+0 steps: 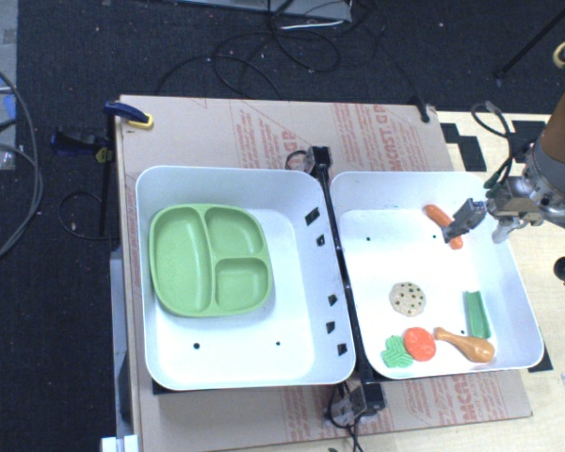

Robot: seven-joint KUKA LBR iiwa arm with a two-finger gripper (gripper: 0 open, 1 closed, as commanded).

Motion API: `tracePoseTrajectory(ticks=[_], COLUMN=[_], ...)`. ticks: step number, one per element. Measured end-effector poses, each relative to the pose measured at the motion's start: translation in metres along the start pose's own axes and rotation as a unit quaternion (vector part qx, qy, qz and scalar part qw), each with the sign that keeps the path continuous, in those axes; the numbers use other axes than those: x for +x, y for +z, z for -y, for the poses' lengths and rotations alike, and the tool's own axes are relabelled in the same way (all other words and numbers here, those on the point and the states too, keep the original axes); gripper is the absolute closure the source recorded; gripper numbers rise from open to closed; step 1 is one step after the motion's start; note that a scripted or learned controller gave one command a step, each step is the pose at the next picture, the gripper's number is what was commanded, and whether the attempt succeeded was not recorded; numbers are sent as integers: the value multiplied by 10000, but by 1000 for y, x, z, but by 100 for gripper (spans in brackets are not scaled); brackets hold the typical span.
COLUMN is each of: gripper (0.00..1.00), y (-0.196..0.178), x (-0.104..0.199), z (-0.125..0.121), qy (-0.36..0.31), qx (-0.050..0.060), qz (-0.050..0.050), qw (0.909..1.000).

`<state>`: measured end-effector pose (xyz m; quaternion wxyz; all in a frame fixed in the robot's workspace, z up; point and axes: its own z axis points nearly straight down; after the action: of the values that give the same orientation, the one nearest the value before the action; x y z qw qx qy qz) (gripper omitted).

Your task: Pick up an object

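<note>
In the camera view the hand [482, 217] hovers low over the right bin [513, 281], one dark finger just beside the orange carrot [443, 220]; its opening I cannot tell, and nothing shows between its fingers. If it closes off-centre, the carrot will likely roll or skid aside.

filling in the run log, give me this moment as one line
gripper: over right bin, by orange carrot | holding: nothing seen | left bin: green tray | also right: cookie, drumstick
</note>
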<state>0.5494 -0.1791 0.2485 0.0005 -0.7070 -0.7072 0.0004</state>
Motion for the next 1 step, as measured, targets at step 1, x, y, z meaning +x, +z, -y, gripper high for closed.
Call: tracePoseTrajectory(ticks=[1], gripper=[0], y=[146], x=[-40], z=[-40], qy=[-4], qx=[-14], qz=[2], qw=[10000])
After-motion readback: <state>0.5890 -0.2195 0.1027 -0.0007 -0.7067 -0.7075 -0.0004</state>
